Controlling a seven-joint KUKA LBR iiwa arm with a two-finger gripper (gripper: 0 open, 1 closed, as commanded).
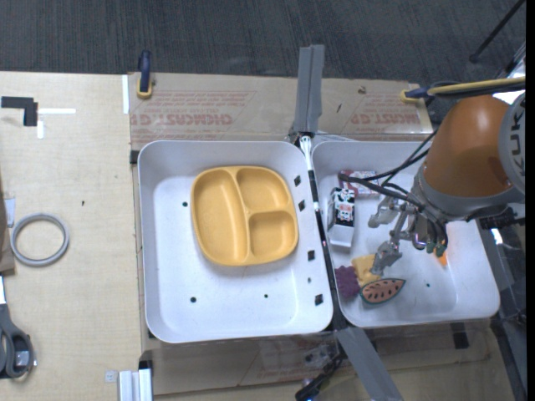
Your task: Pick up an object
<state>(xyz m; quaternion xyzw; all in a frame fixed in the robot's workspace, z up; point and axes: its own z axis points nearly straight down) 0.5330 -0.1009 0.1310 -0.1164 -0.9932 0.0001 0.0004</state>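
Observation:
My gripper (389, 249) hangs low over the right bin (468, 303), its tip just above and right of a yellow piece (364, 266). A watermelon-slice toy (383, 290) lies below it near the bin's front. A purple item (344, 281) sits left of these by the bin's wall. A small milk-carton-like box (343, 206) stands at the bin's left, with a white block (340, 239) below it and a pink-edged packet (358, 176) behind. I see nothing held between the fingers.
The left bin (167, 291) holds a yellow divided plate (244, 215). A grey divider post (309, 90) rises between the bins. On the bench at left lie a grey ring (37, 239) and scissors (15, 349). An orange piece (442, 259) lies under the wrist.

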